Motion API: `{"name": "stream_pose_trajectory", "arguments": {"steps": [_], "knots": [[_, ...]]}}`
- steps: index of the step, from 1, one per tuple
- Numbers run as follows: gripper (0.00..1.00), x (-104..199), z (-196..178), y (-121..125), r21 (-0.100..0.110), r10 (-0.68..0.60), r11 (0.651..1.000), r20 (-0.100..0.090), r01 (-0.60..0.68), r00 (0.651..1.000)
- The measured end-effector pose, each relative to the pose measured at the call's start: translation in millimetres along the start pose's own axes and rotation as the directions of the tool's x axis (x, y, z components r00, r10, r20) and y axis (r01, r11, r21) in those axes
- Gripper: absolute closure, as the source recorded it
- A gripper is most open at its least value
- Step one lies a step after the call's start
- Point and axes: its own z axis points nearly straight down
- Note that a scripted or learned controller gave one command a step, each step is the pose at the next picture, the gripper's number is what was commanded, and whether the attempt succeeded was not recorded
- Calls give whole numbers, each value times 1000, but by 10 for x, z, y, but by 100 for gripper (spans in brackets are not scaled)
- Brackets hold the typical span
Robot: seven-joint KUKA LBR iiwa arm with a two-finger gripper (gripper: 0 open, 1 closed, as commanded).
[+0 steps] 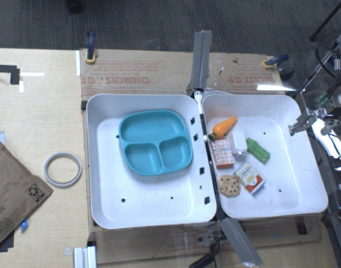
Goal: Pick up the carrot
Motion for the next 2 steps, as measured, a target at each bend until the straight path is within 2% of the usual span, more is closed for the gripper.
{"name": "stream_pose_trajectory", "arguments": {"steps": [1, 2], "knots": [[0, 286, 687, 712, -2, -158, 987, 1, 158, 987], [0, 746, 1406, 1037, -1, -81, 997, 0, 81, 997]]}}
